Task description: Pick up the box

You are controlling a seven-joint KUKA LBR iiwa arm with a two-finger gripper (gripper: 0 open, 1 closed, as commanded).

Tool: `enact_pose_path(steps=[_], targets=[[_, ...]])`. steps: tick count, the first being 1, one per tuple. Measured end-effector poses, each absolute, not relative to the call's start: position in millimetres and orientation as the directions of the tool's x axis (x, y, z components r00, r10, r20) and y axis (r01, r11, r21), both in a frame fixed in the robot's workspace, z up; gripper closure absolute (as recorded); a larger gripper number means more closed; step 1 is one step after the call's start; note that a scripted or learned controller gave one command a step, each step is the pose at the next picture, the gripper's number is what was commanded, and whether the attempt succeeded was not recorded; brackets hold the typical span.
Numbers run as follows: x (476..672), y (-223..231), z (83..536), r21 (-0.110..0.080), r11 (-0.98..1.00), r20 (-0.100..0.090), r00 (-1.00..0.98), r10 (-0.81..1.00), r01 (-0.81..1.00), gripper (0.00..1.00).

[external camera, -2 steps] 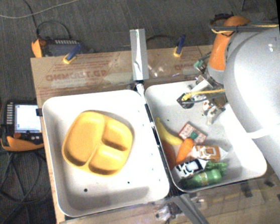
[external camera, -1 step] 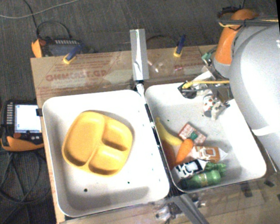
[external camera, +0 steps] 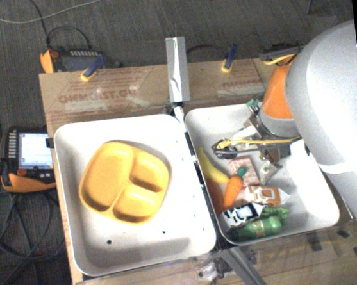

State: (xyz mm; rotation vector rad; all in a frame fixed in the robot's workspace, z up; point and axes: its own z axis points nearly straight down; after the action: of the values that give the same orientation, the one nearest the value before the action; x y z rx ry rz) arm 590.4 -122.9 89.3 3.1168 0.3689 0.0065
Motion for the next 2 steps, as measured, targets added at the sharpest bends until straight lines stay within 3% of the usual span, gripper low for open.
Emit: enact_pose_path(steps=[1,2], targets=[[585.8,-133,149,-0.005,-0.948,-0.004,0.948,0.317,0.317,0.0],[648.4,-162,87,-0.004,-0.968,-0.011,0.967,0.253,0.253,0.0]])
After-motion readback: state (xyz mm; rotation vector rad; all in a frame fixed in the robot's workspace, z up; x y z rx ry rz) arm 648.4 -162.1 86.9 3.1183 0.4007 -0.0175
